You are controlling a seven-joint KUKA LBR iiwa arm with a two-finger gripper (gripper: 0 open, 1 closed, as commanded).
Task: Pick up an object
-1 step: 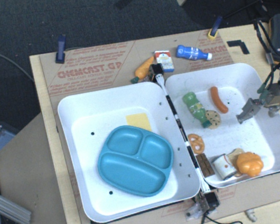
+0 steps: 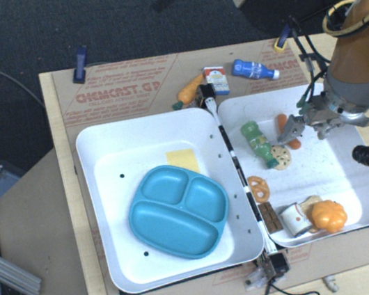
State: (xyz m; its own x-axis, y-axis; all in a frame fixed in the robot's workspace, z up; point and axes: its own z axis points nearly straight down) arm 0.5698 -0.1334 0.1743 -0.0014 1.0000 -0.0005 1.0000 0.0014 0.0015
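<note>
My gripper [image 2: 292,130] hangs low over the upper middle of the right bin [image 2: 366,214], reaching in from the right under the grey and orange arm [image 2: 356,56]. A small orange-red piece [image 2: 281,121] lies just left of it, and a red bit [image 2: 296,144] sits right below it. A green bumpy object [image 2: 257,141] and a speckled cookie [image 2: 280,156] lie a little further left. Nothing is visibly held.
The right bin also holds a pretzel [image 2: 257,186], a brown bar [image 2: 270,217], a small can [image 2: 295,219] and an orange fruit [image 2: 327,215]. A blue divided plate [image 2: 176,210] and a yellow slice [image 2: 182,159] lie in the left bin [image 2: 98,158]. Behind the bins sit a blue bottle [image 2: 254,69], a carton [image 2: 215,80] and a carrot [image 2: 191,90].
</note>
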